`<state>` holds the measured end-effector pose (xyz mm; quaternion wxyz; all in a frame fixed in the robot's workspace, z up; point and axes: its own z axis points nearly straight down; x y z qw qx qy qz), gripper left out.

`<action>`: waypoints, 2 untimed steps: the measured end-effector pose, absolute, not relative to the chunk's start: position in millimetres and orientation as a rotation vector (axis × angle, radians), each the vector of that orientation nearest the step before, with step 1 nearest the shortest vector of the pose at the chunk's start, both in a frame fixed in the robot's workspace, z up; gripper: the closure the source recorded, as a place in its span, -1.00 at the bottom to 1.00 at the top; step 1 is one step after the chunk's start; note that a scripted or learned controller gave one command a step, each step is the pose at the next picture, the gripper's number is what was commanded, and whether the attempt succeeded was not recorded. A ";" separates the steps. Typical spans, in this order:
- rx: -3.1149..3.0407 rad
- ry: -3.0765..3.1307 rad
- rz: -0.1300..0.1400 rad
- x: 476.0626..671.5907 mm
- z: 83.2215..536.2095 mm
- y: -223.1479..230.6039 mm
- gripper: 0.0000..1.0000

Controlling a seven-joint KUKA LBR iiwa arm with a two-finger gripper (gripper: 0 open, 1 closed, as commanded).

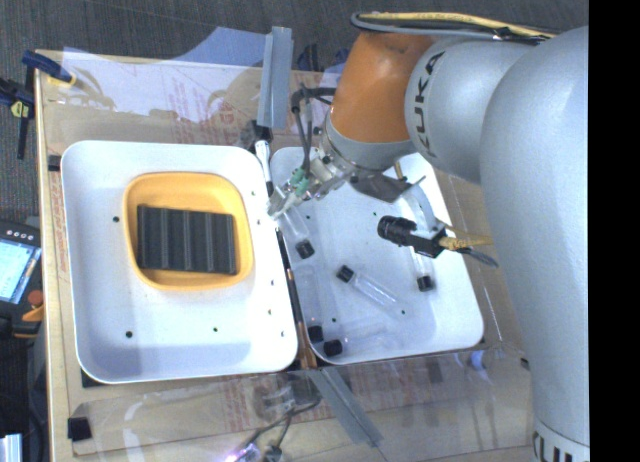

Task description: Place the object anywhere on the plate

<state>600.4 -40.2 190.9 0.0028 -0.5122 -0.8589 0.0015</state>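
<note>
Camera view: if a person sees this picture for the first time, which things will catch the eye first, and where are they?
The big grey arm with its orange band dominates the right side, reaching down over the right bin. In the left bin sits a yellow plate with a dark ridged insert. Small clear tubes with black caps lie scattered in the right bin.

left white bin [90, 340], right white bin [460, 320], bench [150, 90]
</note>
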 end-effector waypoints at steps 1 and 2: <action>-1.608 -2.693 0.005 600.5 191.0 -40.7 -1.00; -1.703 -2.639 0.002 607.0 191.7 -10.9 -1.00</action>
